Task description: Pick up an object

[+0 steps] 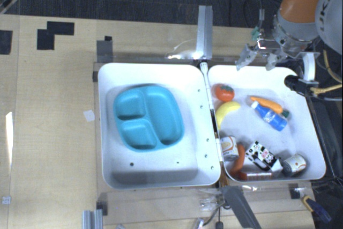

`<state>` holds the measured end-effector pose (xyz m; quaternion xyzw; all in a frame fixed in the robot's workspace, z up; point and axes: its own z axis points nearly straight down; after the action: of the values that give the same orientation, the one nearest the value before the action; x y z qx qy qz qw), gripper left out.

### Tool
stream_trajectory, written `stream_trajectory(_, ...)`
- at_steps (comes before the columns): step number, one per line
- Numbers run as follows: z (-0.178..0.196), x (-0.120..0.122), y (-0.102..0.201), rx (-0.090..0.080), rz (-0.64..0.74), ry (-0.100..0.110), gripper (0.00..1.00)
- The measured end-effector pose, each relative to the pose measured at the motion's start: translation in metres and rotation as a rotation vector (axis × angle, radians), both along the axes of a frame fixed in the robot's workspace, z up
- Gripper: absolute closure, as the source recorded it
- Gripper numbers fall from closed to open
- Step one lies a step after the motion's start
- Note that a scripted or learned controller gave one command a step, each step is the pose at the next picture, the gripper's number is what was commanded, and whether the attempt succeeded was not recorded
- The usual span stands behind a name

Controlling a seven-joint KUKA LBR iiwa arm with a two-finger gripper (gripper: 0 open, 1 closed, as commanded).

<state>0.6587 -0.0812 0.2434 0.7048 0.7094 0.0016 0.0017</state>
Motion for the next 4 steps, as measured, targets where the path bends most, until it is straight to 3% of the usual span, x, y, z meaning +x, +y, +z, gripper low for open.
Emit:
stream_trajectory(1,-0.069,-0.033,-0.051,0.0,-0.11,0.001,0.0)
stream_trajectory(2,-0.133,-0.043,-0.073,-0.002,-0.238,-0.025,0.0)
stream_trajectory(3,-0.154,-0.055,-0.116,-0.004,0.026,-0.006,0.0)
stream_trajectory(4,-0.144,-0.054,-0.114,-0.003,0.028,-0.01,1.0)
